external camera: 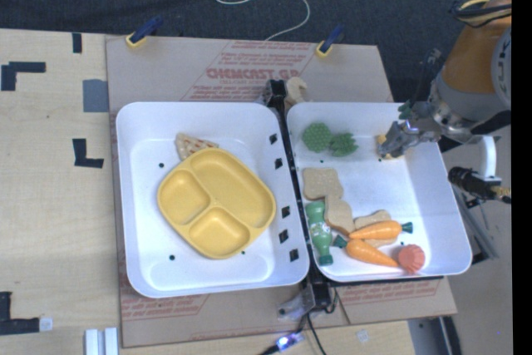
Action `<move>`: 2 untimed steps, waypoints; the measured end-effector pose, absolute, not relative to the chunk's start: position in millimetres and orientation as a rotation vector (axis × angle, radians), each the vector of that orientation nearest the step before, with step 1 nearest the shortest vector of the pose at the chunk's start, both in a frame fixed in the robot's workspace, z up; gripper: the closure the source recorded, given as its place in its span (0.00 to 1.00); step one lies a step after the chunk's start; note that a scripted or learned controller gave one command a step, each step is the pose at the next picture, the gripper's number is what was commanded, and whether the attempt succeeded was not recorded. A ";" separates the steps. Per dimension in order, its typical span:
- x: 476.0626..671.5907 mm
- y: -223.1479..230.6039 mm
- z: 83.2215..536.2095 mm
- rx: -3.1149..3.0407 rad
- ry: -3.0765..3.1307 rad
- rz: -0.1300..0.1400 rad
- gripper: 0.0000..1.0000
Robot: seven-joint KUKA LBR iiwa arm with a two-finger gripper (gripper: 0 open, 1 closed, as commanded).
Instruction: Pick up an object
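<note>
The gripper (pixel 391 141) hung low over the top right corner of the right bin (pixel 432 179), and I could not tell if it was gripping anything or not. The toy food lay in that bin. The closest thing was the broccoli (pixel 328 139), just to the left of the gripper, near the top of the bin. It looked light and bumpy, so it may be best to pinch it across its middle. The carrot (pixel 371 253) lay near the bottom edge with a second carrot (pixel 378 230) just above it. Each lay long from left to right, a bit tilted, with its green end to the right. They looked hard and smooth and might slip, so a grab across the thick part seemed best. The left bin (pixel 141 179) held a yellow tray (pixel 216 204).
</note>
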State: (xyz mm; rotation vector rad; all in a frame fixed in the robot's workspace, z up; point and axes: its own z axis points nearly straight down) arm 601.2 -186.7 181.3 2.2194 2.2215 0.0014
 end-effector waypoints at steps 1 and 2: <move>602.2 -186.4 227.3 2.217 2.221 0.003 1.00; 634.8 -135.2 234.3 2.214 2.229 0.003 1.00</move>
